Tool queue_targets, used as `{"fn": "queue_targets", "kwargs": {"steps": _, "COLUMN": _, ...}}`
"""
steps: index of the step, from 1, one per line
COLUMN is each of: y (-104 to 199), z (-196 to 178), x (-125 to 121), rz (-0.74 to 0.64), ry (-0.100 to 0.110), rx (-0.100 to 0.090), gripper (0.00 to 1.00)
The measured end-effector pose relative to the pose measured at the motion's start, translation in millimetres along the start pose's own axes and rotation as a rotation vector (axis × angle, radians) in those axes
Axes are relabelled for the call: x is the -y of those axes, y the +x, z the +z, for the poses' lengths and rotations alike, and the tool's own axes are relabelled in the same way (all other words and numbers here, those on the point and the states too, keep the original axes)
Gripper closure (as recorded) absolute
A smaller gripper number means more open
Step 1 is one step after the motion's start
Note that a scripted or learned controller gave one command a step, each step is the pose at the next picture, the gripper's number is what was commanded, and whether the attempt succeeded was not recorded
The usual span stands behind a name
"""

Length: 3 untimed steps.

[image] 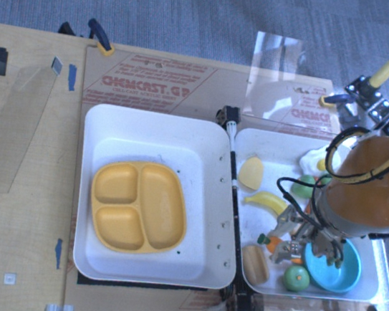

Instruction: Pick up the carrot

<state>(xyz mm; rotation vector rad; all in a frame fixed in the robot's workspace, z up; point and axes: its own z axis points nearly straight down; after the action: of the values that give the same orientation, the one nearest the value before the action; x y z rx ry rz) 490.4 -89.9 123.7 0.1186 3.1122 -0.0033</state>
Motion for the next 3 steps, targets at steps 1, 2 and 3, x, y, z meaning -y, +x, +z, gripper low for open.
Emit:
{"fn": "queue_targets", "kwargs": {"steps": 1, "y": 3, "z": 31, "x": 32, "rz": -0.121, "ry": -0.006, "rx": -0.01, "gripper": 1.0}}
{"fn": "queue_targets", "kwargs": {"steps": 2, "y": -5, "z": 30, "x": 8, "rz": -0.154, "ry": 0.004, "rx": -0.004, "gripper": 1.0}}
{"fn": "queue_targets", "kwargs": {"steps": 3, "y": -7, "z": 20, "x": 6, "rz": -0.155, "ry": 0.003, "rx": 0.002, "gripper": 1.0}}
